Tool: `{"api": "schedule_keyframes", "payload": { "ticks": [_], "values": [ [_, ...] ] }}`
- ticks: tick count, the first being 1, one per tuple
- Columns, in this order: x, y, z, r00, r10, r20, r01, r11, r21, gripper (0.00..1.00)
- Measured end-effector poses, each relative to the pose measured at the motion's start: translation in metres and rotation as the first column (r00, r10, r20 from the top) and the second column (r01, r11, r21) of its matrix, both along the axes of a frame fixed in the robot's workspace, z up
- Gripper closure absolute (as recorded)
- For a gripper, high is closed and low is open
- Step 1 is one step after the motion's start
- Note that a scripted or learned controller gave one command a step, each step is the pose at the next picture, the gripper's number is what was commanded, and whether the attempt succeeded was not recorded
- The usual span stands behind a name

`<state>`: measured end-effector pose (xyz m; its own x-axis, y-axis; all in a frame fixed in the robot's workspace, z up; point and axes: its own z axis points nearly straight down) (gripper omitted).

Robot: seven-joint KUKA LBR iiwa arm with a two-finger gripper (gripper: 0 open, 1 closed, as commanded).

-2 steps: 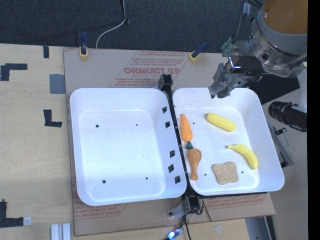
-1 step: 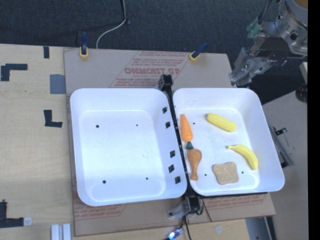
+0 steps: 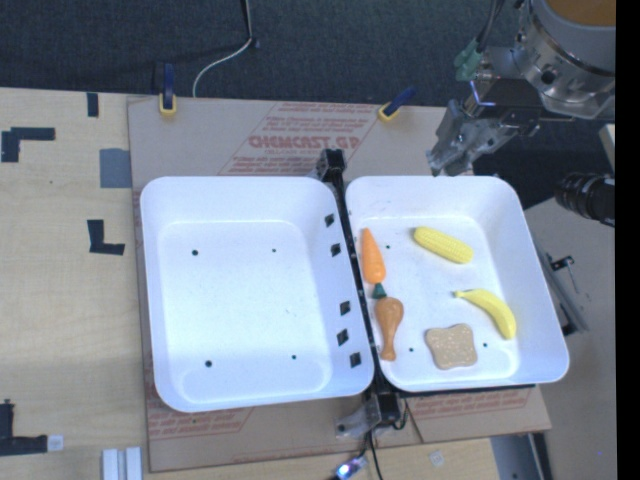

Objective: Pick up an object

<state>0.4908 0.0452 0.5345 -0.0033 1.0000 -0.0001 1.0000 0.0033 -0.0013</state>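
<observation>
The end effector (image 3: 457, 155) hangs above the right bin's (image 3: 500, 196) upper rim; its grip state I cannot tell. Carrot (image 3: 372, 256) hugs the divider edge.

Fixed overhead camera, slanted down, both bins (image 3: 150, 208)

Five toy foods lie in the right bin (image 3: 505, 203). A carrot (image 3: 372, 256), orange with a green stub at its lower end, lies lengthwise along the bin's left wall. Just below it, a brown drumstick (image 3: 388, 324) lies upright in line with it, its narrow end pointing down. A yellow corn cob (image 3: 443, 245) lies tilted near the middle. A yellow banana (image 3: 491, 311) curves toward the right wall. A tan bread slice (image 3: 452, 346) lies flat near the front edge, just beside the banana.
</observation>
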Motion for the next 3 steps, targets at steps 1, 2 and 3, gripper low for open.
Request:
{"api": "schedule_keyframes", "payload": {
  "ticks": [1,2,3],
  "values": [
    [-0.007,0.018,-0.016,1.000,-0.001,-0.001,0.001,1.000,0.000,1.00],
    [-0.007,0.020,0.001,1.000,-0.003,0.002,0.003,1.000,0.000,1.00],
    [0.001,0.011,0.000,1.000,-0.004,0.001,0.004,1.000,-0.001,1.00]
  ]
}}
